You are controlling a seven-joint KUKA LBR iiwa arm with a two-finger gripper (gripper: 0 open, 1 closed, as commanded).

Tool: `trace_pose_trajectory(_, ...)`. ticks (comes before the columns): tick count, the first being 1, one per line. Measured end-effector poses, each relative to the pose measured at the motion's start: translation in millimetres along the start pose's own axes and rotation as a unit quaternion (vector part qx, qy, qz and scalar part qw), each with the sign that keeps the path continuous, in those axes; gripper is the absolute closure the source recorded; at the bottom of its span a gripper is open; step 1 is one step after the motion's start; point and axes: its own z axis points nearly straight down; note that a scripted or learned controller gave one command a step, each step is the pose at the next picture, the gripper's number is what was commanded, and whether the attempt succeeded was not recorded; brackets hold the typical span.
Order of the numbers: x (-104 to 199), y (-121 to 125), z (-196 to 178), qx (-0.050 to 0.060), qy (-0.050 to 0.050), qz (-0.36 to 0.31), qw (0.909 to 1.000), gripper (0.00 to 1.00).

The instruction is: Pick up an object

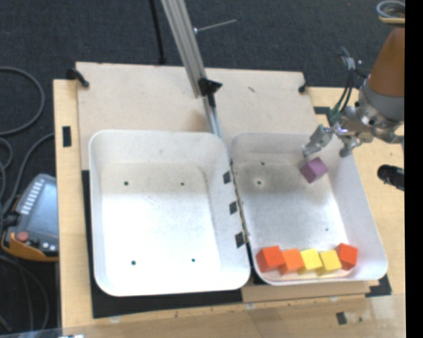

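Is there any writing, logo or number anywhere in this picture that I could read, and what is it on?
No text in the camera view can be read.
The handheld controller lying left of the bench has a screen and rows of keys, but any marks on them are too small and blurred to read.
The purple block, the row of orange and yellow blocks, both white bins and the arm carry no visible marks.

One fixed camera looks down at a slant over both white bins [162, 210].
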Motion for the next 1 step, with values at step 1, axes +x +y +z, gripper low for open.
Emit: trace_pose_trajectory(1, 40.1, -3.3, -9.8, -0.002, 0.001, -0.003, 1.0, 0.0)
